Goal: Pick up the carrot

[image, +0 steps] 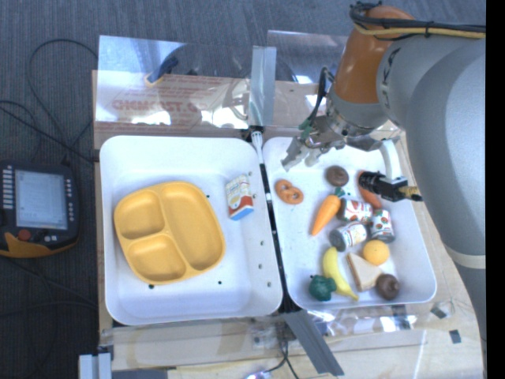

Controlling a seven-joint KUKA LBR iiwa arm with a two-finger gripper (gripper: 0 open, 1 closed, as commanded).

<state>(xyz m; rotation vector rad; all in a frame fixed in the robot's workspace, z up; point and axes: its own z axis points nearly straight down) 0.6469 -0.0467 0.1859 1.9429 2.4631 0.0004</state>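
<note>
Watching from my console, I see the arm [426,61] reaching in from the right, its gripper [304,153] hanging over the back-left corner of the right bin [410,294]; the two pale fingers [290,159] look spread apart with nothing between them. My target, the carrot [324,214], lies on the bin floor near the middle, tilted with its green top toward the back and its point toward the front-left; it sits apart from the gripper, in front of it. Left of the carrot, close to the bin's left wall, lies a pretzel [289,192]; behind it a brown round piece [337,175]; just right of it two small cans [357,209] and a dark bottle [383,185] toward the right wall. Nearer the front edge I can make out a banana [337,271], a green broccoli piece [320,287], a bread slice [364,272] and an orange [376,252]. Over in the left bin [177,310] a yellow divided plate [168,231] fills the middle-left; a small carton [239,196] stands near that bin's right wall.
</note>
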